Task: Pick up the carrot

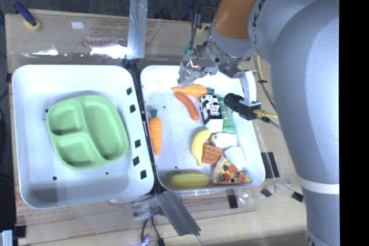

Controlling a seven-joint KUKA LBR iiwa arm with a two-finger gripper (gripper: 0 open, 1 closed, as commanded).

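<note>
Pincer (190,69) above sausage (186,105); carrot (155,131) apart, seemingly unobstructed.

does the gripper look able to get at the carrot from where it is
Probably yes. The carrot lies alone against the left wall of the right bin, with nothing on top of it. The gripper is at the bin's far end. That wall, close beside the carrot, may crowd one finger.
</note>
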